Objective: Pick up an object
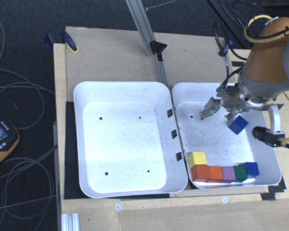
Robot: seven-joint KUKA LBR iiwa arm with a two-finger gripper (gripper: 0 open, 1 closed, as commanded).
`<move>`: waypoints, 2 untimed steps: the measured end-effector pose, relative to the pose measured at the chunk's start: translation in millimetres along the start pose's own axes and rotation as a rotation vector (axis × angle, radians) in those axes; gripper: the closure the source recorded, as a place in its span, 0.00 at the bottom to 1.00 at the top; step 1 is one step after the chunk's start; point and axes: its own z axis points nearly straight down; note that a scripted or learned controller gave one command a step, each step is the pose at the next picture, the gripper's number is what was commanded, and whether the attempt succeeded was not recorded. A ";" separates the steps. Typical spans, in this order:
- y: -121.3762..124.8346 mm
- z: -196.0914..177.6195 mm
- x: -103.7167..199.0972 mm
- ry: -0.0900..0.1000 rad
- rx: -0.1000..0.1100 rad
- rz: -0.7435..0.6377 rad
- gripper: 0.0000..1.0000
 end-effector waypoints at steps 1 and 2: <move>44.2 10.2 38.2 -0.001 -0.006 -0.006 0.00; 120.2 12.8 78.9 0.000 -0.008 -0.006 0.00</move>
